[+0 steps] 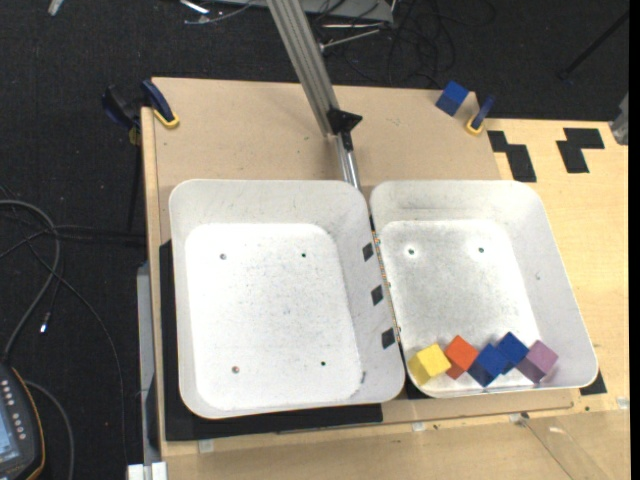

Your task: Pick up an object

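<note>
four small blocks sit bunched along the near wall of the right bin (520, 218): a yellow block (431, 362) at the left, an orange block (461, 353) touching it, a blue block (498, 358) next, and a purple block (540, 359) at the right end, close to the bin's corner. the left bin (200, 208) lies just beside the right one, their inner rims meeting. both rest on a tan wooden surface (250, 128). another blue block (453, 96) sits on the surface at its far edge, well apart from the bins, near a yellow-tipped clamp (477, 115). a grey slanted pole (305, 53) crosses the far side of the surface. the hand's state cannot be told.
</note>
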You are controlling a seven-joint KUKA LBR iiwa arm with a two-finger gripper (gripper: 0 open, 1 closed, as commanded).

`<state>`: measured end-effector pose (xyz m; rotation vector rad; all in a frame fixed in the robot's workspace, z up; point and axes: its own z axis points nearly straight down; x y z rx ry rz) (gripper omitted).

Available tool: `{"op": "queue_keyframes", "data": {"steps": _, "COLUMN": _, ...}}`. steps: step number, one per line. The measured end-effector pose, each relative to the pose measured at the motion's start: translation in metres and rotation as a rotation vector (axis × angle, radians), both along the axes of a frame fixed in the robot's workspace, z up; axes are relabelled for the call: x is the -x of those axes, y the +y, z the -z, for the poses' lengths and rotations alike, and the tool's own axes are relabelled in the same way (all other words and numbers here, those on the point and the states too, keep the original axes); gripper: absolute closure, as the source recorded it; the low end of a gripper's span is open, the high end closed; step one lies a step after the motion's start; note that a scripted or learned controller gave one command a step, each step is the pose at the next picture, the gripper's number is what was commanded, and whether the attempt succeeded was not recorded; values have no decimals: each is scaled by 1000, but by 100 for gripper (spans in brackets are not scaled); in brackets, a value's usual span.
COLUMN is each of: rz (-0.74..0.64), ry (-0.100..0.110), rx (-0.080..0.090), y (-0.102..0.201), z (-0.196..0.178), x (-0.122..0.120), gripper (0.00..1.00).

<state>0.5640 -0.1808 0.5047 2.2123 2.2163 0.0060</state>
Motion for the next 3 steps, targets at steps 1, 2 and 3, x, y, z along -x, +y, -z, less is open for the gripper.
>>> {"op": "queue_keyframes", "data": {"steps": 1, "rz": 3, "ry": 3, "rx": 2, "y": -38, "z": -43, "x": -53, "gripper": 100}}
{"op": "queue_keyframes", "data": {"steps": 2, "rz": 3, "ry": 18, "rx": -6, "y": -19, "z": 109, "x": -29, "gripper": 100}}
{"op": "queue_keyframes", "data": {"steps": 3, "rz": -2, "ry": -1, "rx": 1, "y": -38, "z": 20, "x": -93, "gripper": 100}}
